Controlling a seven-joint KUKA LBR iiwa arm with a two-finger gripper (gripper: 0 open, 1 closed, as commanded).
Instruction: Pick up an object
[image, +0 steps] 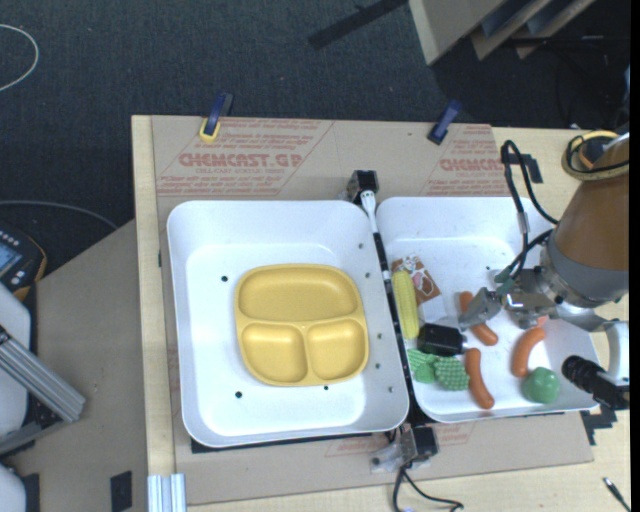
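Yellow three-section tray (300, 323) sits alone in the left bin (190, 300). Right bin (450, 215) has the clutter: a corn cob (405, 305), a black block (440, 338), something green and knobbly (445, 373), a few orange sausages (478, 380), a green ball (541, 385). The gripper (497, 303) hangs low over the sausages; honestly can't tell how far it's open, and the arm (595, 230) hides the bin's right side.
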